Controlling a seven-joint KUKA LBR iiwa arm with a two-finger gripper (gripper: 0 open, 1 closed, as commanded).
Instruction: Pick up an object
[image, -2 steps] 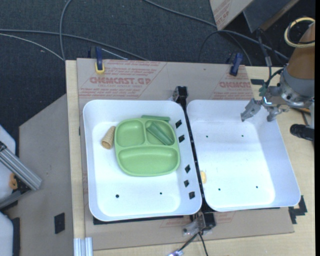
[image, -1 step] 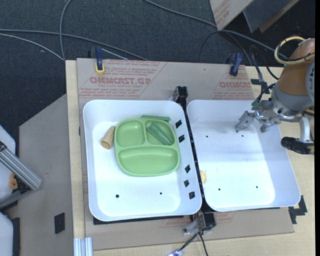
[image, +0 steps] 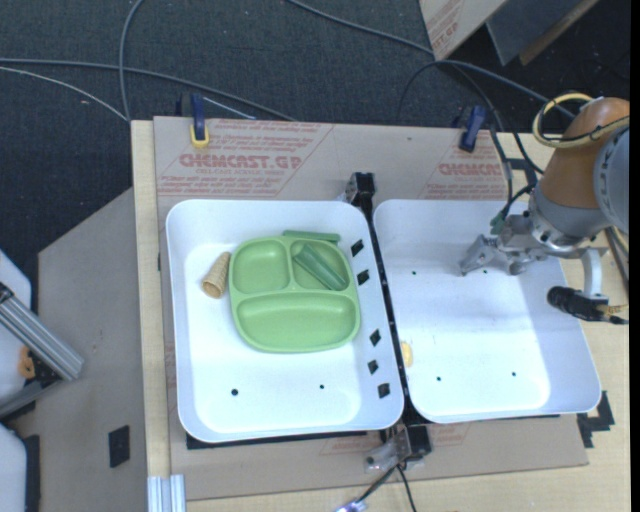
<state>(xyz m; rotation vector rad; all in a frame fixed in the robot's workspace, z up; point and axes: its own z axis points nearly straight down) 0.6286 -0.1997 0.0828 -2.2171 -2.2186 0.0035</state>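
Jaws (image: 478, 262) hung low over the right bin (image: 520, 385); their state could not be made out. Left bin (image: 200, 400) held 1 green divided plate (image: 293, 320), with a cone (image: 215, 275) touching its left edge.

Green divided plate (image: 295, 310), tan cone (image: 215, 274), white bins (image: 270, 415).

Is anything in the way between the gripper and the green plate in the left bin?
Only the raised rims where the two bins meet. The gripper is above the right bin; the green plate lies in the left bin, with a cone at its far side.
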